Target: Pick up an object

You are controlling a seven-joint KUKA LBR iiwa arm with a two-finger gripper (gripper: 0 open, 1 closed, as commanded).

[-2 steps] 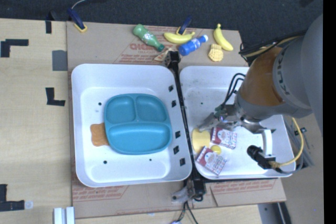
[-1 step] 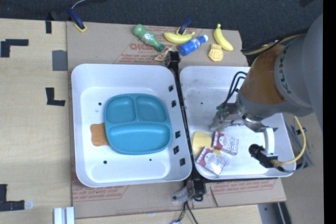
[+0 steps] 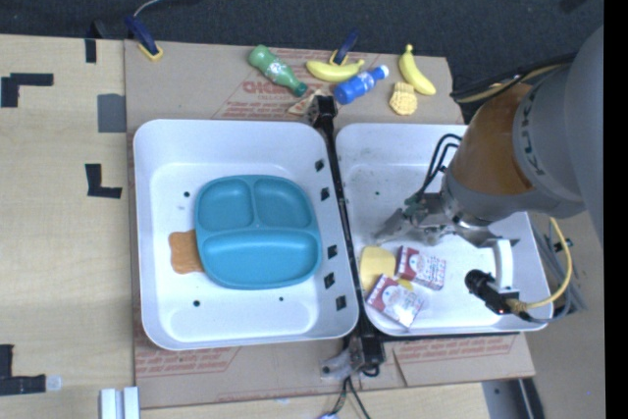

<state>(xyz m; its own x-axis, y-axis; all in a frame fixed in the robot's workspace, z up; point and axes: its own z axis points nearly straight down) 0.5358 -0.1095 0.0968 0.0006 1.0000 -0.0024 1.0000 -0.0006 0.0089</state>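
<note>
Arm enters from the right; gripper (image 3: 420, 217) low over the middle of the right bin (image 3: 385, 170). Open or closed: cannot tell from this angle, and nothing seen held in it.

Right bin, near edge: yellow block (image 3: 376, 264) by the divider, upper packet (image 3: 423, 268) red-and-white just beside it, lower packet (image 3: 397, 299) of the same kind touching both. All three lie just below the gripper, apart from it.

Left bin (image 3: 167, 162): blue divided plate (image 3: 257, 231) in the centre, tan slice (image 3: 183, 252) tucked against its left rim.

On the surface (image 3: 49, 211) behind the bins, on cardboard (image 3: 196, 83): green bottle (image 3: 277, 70), banana (image 3: 334, 70), blue bottle (image 3: 359, 84), corn piece (image 3: 401, 98), second banana (image 3: 416, 72)
</note>
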